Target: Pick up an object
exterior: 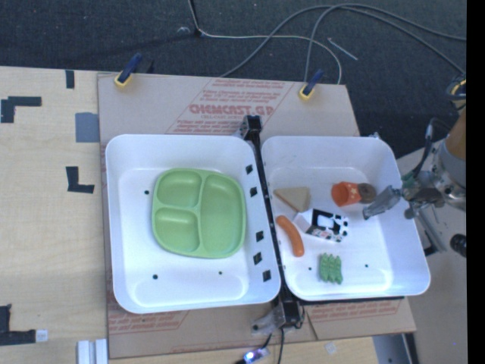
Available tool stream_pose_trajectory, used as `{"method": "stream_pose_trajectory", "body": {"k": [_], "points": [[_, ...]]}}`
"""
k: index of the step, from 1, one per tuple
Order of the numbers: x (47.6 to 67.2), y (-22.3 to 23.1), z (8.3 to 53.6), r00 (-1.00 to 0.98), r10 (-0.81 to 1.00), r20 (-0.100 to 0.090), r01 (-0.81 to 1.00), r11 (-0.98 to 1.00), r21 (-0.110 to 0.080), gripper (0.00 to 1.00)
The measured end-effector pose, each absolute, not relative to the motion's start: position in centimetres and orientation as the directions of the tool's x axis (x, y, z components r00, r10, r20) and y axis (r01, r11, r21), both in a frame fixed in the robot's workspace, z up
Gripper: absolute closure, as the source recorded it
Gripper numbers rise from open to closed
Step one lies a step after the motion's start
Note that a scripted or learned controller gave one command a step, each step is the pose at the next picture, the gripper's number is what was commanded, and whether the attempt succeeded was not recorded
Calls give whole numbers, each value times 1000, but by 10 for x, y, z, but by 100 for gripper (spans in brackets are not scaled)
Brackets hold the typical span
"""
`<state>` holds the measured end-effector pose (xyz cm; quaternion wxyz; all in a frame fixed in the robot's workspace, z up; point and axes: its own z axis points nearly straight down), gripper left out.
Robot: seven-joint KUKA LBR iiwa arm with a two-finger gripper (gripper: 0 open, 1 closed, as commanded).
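Where bench [45,203] bears bins | cardboard [227,105] beneath | dark carpet [91,14] beyond

A pale wooden tabletop [45,226] carries a brown cardboard sheet [227,105], held at its far edge by two yellow-and-blue clamps [127,70]. On the cardboard sit two shallow white bins, the left bin [121,203] touching the right bin [394,165] along a black strip.

arm [455,165] cut off at right edge; end effector [377,205] blurred.
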<state>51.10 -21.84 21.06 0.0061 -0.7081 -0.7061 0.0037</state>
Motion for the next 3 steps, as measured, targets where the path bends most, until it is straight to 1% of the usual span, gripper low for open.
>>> {"method": "stream_pose_trajectory", "body": {"k": [1,2,3], "points": [[514,-218,216,-1,1000,1,1000,1,-4,0],[519,-214,168,-2,1000,2,1000,2,-8,0],[517,-208,109,-1,1000,4,1000,1,-3,0]]}}
